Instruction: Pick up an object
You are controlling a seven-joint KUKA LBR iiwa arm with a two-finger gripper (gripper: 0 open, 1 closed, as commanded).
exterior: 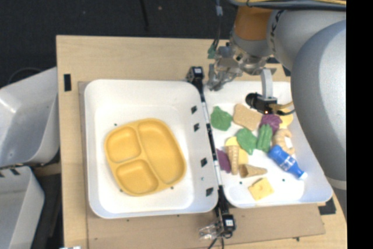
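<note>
Dark floor surrounds a pale wooden bench (73, 55) bearing two white bins.

Item 1, gripper (220, 76): hangs over the far left corner of the right bin (315, 192), next to the divider between the bins. I cannot tell how far it is open, nor whether it touches the rim. I see none of the listed pieces in it.

Item 2, green leaf-shaped piece (220, 118): the closest object to the gripper, just below it in my view, lying flat beside the bin's left wall. It is roughly round, so I read no clear long axis.

Item 3, tan cracker slab (247, 117): just right of the leaf piece, tilted, with its long axis running from upper left to lower right.

Item 4, second green piece (246, 140), and green pepper (265, 138): mid-bin, side by side.

Item 5, purple piece (271, 121): touching the pepper's top.

Item 6, two cones (233, 158) (252, 171): nearer the front. The first stands vertical in my view and the second lies crosswise.

Item 7, blue bottle (287, 161): lies diagonally with its white cap toward the lower right, well apart from the gripper.

Item 8, yellow cheese wedge (260, 188): at the front rim.

Item 9, yellow divided tray (144, 155): alone in the left bin (96, 183).
</note>
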